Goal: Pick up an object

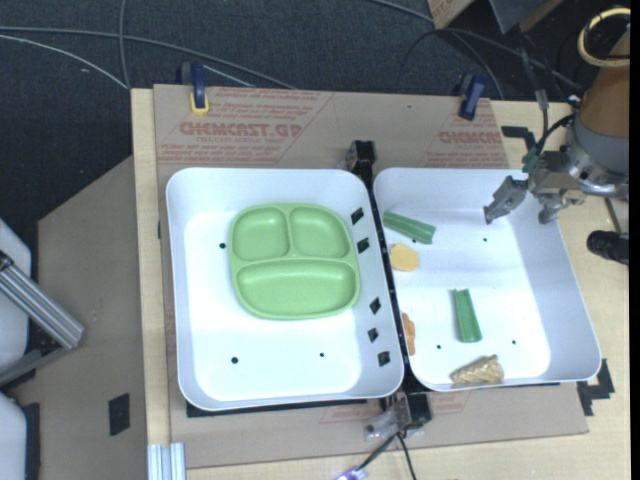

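Note:
My gripper [524, 204] hangs over the far right corner of the right bin [545, 278], fingers spread open with nothing between them. In that bin lie a green stick [409, 227] at the far left, a yellow round piece [404, 259] just below it, an upright green stick [465, 314] in the middle, a tan crumbly piece [477, 371] at the near edge and a small orange piece [408, 332] against the left wall. The gripper is well to the right of and beyond all of them.
The left bin [200, 328] holds a green three-compartment plate [294, 261]. A black divider with clips runs between the bins. Cables lie on the dark floor beyond the bench. Blue clamps [198, 86] hold the board's far edge.

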Robot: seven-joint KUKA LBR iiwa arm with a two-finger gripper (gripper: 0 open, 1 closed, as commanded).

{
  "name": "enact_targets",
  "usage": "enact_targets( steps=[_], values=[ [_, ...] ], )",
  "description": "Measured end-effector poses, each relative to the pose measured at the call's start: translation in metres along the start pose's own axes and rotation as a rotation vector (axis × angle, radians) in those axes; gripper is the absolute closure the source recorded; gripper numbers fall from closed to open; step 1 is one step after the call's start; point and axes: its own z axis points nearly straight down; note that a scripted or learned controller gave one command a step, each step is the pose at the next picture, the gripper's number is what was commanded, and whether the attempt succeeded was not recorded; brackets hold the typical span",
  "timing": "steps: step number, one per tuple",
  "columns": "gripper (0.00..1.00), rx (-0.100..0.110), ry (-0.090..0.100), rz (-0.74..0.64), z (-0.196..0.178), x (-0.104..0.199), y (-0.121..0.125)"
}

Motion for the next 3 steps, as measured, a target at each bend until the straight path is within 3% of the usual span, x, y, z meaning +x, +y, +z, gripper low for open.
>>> enact_targets(
  steps=[1,3],
  values=[
    [0.0,-0.013,-0.003,-0.003,-0.007,0.0,0.003],
    [0.0,-0.006,0.0,-0.003,0.12,0.005,0.0]
  ],
)
